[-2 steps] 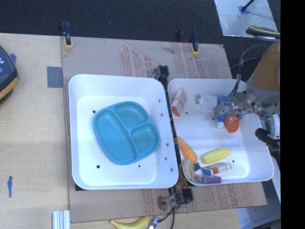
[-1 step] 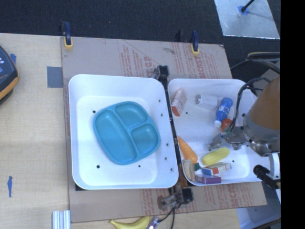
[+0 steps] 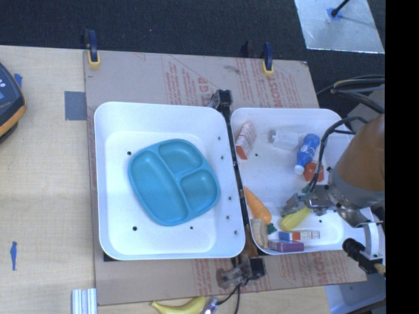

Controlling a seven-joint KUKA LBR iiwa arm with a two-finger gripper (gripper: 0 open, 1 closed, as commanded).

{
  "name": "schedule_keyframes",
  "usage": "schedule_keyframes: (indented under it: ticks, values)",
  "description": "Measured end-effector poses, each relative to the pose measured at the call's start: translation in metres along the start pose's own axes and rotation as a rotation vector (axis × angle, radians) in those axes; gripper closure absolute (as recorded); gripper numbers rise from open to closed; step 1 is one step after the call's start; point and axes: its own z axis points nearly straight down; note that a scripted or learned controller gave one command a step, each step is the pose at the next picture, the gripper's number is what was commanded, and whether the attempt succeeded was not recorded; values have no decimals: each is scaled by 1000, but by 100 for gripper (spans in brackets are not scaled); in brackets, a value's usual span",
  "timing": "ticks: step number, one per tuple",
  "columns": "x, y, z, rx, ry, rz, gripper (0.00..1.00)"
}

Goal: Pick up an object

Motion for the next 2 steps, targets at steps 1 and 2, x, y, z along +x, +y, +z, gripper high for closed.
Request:
schedule_keyframes:
  ticks: [1,2]
  values:
    - [-1,0,-10,2,0,-4,100]
    - [69,37,-101,-3,0,-1,100]
